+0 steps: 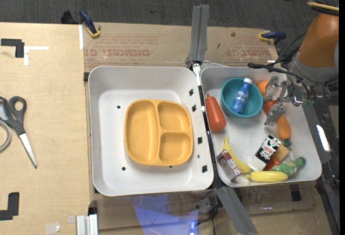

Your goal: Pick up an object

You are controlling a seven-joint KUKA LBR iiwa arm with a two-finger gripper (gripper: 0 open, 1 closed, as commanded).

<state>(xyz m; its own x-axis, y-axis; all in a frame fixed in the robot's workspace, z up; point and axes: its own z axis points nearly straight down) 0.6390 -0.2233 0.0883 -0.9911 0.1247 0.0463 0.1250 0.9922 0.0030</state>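
Observation:
The right bin (243,130) holds a teal bowl (249,109) with a small blue bottle (240,96) lying in it. A red-orange pepper-like piece (215,112) lies left of the bowl. My gripper (275,111) hangs over the bin's right part, just right of the bowl. Small orange pieces (262,87) sit around it, and an orange carrot-like piece (283,127) lies just below it. Nothing is visibly held.
Along the right bin's front lie a banana (268,176), a second yellow piece (237,158), a wrapped bar (227,165), a cow-print carton (268,149) and a green bottle (294,165). The left bin (108,121) holds a yellow divided plate (159,132). Scissors (19,126) lie far left.

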